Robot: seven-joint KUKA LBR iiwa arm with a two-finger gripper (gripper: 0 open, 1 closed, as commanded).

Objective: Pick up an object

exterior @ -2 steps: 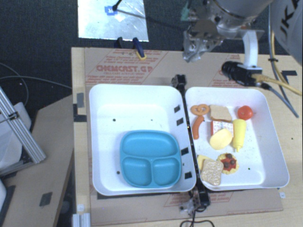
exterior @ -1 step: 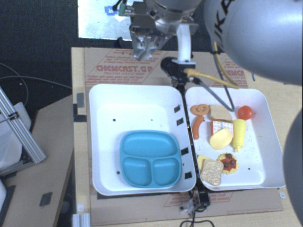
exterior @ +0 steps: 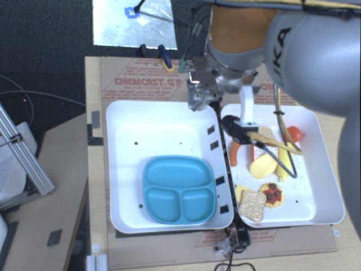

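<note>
My gripper hangs over the far end of the divider between the two bins, above the rims. The right bin holds toy foods. An orange-red sausage lies near the divider. A pale yellow lump sits mid-bin, and a red tomato rests further right. Near the front lie a beige cracker and a yellow piece with a red top. Nothing shows held in the gripper.
A blue divided plate lies in the left bin, towards the front. The big grey arm covers the upper right of the view. A shiny metal sheet lies beyond the bench at the back.
</note>
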